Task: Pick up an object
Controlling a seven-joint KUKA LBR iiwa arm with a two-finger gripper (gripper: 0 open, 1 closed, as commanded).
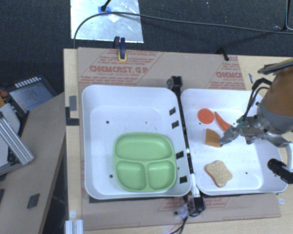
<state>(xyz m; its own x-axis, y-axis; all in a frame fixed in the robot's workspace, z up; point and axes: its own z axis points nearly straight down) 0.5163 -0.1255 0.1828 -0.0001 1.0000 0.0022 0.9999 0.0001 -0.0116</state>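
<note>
In the right bin (249, 179), the gripper (228, 138) hangs just beside the orange wedge (213, 138); whether its jaws are open, I cannot tell. Orange disc (205, 115) and carrot (221, 120) lie near the far edge, the biscuit (219, 173) near the front edge with bare floor rightward.

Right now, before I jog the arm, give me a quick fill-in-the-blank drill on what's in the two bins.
1. The green divided plate lies in the ____ bin of the camera view.
2. The plate has ____ compartments.
3. The gripper hangs over the ____ bin, beside the orange wedge.
4. The round orange disc lies farther from the camera than the ____ cracker-like piece.

Missing words: left; three; right; tan
</note>
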